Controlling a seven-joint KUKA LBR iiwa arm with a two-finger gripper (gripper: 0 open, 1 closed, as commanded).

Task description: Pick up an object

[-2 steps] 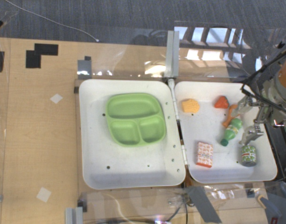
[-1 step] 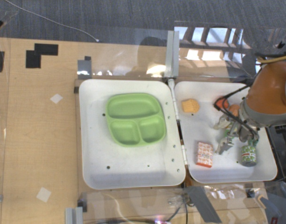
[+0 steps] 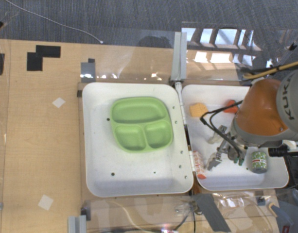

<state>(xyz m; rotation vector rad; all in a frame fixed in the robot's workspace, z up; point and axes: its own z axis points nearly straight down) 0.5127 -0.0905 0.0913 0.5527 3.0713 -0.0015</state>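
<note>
Arm: the grey arm (image 3: 265, 113) with its orange band reaches in from the right and hangs low over the right bin (image 3: 272, 181).
End effector: the end effector (image 3: 220, 158) sits down inside the right bin, near that bin's left wall; whether it is spread or pressed together cannot be told, as the metal parts blur together against the white floor.
Candidate things: a yellow-orange block (image 3: 198, 110) lies near the bin's upper left corner; a red-orange piece (image 3: 230, 106) lies just beside the arm's orange band; a small round green-and-white container (image 3: 258, 161) stands to the right of the end effector; a thin red-and-white packet (image 3: 197, 160) lies along the left wall, close to the tool.
Left bin: the left bin (image 3: 97, 176) holds a green divided tray (image 3: 140, 124), well apart from the arm.
Progress: nothing is seen lifted or pinched; every thing appears to rest on the bin floor.
Left to do: judging from this, a grasp must be confirmed and a thing raised clear of the bin.
Bench: the bench (image 3: 37, 144) carries both bins side by side.
</note>
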